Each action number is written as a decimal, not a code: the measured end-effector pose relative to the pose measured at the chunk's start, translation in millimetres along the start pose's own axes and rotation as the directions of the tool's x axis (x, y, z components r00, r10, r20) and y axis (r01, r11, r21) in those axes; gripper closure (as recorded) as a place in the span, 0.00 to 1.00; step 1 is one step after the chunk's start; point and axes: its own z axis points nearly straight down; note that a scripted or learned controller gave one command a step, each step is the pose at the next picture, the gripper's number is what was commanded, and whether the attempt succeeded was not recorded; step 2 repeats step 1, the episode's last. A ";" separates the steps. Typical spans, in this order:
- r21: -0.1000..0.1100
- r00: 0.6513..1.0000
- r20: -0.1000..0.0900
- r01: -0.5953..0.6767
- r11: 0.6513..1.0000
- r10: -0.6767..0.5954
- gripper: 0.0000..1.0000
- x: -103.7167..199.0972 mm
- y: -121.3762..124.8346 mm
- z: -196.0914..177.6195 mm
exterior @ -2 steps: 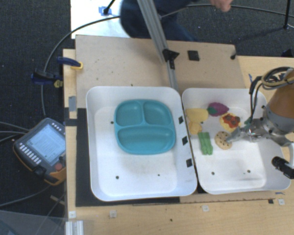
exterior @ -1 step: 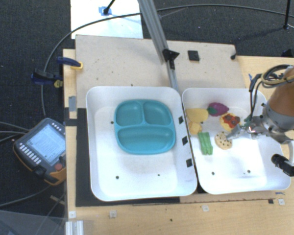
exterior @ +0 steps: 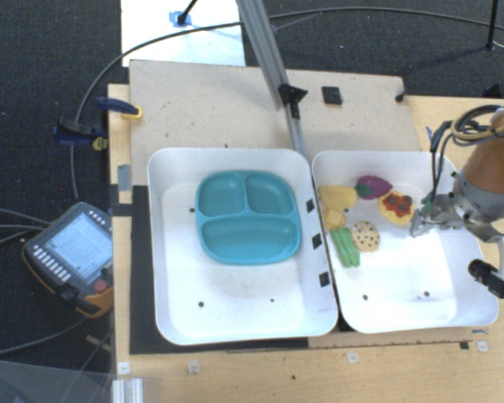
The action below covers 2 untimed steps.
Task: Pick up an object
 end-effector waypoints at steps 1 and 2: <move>0.017 1.000 0.001 -0.001 1.000 0.001 1.00 -3.0 5.1 -64.8; 0.017 1.000 0.001 -0.001 1.000 0.001 1.00 -3.0 5.1 -64.8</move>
